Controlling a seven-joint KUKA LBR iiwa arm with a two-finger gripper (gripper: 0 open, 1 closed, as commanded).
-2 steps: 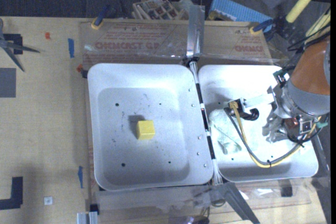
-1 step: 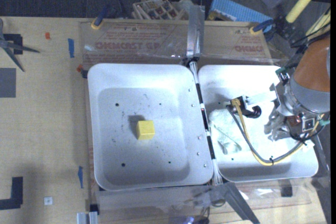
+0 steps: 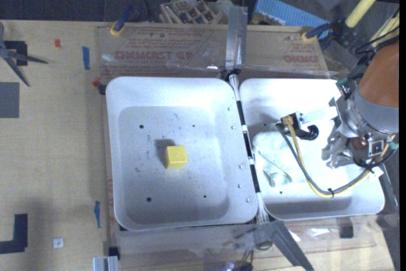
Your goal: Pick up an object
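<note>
Nearest the lens run the front rims of two shallow white plastic bins, the left bin (image 3: 127, 216) and the right bin (image 3: 317, 209). They stand side by side, with their inner walls meeting along one seam.

One small yellow cube (image 3: 176, 157) rests flat on the floor of the left bin, about at its middle and apart from every wall. A soft shadow falls on the cube's far-left side, and a few dark specks dot the white floor around it.

One pale, crumpled translucent film (image 3: 273, 158) lies in the right bin, close against the wall shared with the left bin.

One gripper (image 3: 335, 155) hangs over the right half of the right bin. It is carried by the grey arm (image 3: 374, 114) with its orange band, which reaches in from the right. Whether the jaws stand wide or narrow cannot be told from this slant.

The yellow cube lies well apart from the jaws, off to their left, across the shared wall and in the other bin. The crumpled translucent film sits between cube and gripper, nearer the gripper and not touching it.

Both bins stand on a pale wooden bench (image 3: 51, 155). Behind them lies one flat brown cardboard sheet (image 3: 165, 54) with red print. Two blue and yellow clamps (image 3: 120, 21) sit at its far corners. Two short blue tape strips (image 3: 85, 57) are stuck to the bench left of the bins, one far and one near.
</note>
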